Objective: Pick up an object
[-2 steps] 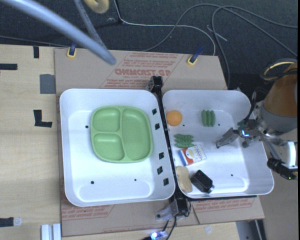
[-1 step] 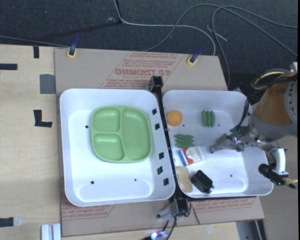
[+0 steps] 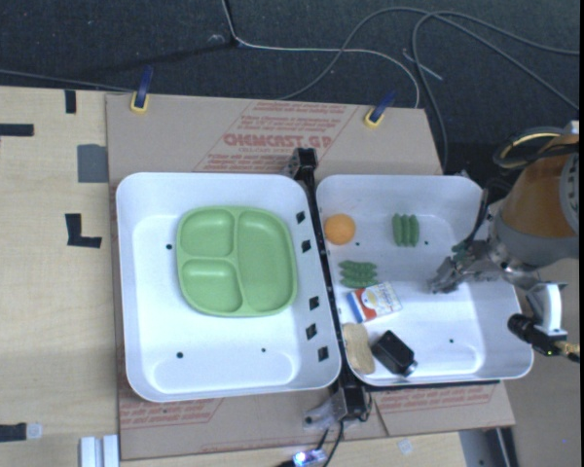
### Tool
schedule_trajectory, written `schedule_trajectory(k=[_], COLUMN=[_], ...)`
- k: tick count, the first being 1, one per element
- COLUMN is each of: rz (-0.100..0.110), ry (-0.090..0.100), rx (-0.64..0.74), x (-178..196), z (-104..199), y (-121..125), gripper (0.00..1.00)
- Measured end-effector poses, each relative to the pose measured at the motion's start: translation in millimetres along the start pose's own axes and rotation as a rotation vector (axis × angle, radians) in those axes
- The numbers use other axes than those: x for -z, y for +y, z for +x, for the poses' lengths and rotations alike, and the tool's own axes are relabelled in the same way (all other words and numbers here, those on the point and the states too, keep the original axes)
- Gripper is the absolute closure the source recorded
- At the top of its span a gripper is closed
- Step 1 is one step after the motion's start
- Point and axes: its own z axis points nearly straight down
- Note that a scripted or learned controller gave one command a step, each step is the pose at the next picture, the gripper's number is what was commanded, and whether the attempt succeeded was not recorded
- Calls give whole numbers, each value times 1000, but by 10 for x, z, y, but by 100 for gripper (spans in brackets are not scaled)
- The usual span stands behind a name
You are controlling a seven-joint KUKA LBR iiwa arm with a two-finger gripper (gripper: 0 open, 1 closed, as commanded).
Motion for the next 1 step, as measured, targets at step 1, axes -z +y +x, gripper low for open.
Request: schedule_trajectory(k=[1], rz=[2], ry=[4], rx=[0], x=[623], z=[-3], y=[34], gripper=[100])
